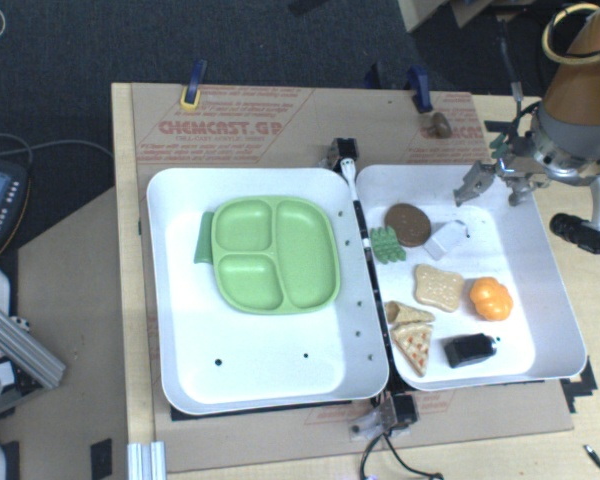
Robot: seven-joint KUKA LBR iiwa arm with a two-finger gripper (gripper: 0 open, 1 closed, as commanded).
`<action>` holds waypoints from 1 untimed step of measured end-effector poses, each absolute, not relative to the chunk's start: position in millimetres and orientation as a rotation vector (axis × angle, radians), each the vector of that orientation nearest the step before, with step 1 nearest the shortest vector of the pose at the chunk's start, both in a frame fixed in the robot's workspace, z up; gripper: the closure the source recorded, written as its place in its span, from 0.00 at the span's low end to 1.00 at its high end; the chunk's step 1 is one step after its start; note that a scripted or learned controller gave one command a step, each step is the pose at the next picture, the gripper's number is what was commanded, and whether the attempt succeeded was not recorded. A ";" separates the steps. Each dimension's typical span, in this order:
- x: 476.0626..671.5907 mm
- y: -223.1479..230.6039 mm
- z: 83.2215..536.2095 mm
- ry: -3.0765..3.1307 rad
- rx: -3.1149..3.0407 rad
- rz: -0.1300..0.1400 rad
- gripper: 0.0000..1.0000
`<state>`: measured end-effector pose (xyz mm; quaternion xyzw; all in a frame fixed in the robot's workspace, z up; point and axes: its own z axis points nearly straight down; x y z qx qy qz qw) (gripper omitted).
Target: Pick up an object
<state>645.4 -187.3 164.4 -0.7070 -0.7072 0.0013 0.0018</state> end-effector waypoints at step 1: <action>643.7 -193.9 118.7 -2.218 -2.219 0.005 0.00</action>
